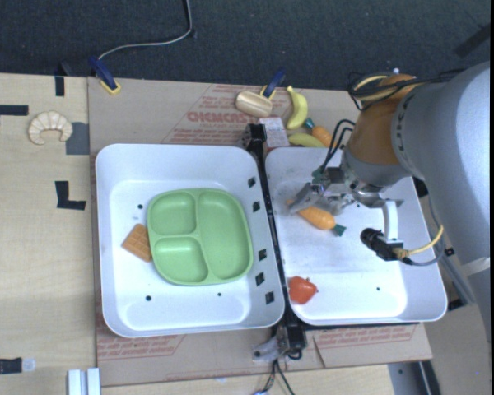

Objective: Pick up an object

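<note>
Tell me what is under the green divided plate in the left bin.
An orange cracker-like piece pokes out from beneath the green divided plate at its left edge, lying on the left bin floor. The plate covers the rest of the piece and whatever else lies below.

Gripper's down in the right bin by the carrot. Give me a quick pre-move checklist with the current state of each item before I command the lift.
1. Gripper positioned over the right bin: ok.
2. Carrot sits close beside the gripper, on the bin floor: ok.
3. Carrot actually between the fingers: cannot tell, the wrist hides the contact.
4. Tomato lies apart at the near corner, off the lift path: ok.
5. Green plate and cracker sit in the left bin, away from the arm: ok.
6. Cable loop by the black fitting hangs low near the bin floor, may snag: cannot tell.
</note>
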`<act>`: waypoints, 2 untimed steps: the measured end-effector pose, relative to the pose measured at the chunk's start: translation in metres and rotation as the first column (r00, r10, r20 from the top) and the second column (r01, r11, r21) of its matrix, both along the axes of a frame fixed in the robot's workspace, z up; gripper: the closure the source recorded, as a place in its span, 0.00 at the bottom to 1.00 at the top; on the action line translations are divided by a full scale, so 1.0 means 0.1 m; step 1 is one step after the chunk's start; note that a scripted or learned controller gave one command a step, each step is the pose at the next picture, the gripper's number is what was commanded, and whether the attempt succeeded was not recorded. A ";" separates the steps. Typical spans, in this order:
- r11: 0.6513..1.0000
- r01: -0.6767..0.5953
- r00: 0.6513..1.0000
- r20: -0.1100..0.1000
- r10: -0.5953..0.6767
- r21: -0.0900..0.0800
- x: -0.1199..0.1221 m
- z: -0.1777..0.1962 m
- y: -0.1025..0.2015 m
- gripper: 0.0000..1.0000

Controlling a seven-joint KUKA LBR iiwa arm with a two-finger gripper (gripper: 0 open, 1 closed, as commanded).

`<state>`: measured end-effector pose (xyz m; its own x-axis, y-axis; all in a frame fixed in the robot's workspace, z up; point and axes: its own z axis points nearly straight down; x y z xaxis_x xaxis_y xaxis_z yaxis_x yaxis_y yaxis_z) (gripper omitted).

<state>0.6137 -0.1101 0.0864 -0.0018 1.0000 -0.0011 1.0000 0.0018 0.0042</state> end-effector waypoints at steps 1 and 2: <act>1.000 0.001 1.000 0.001 -0.001 -0.002 -0.02 0.00 0.04 0.00; 1.000 0.000 1.000 -0.001 0.000 0.000 0.35 -0.01 0.17 0.00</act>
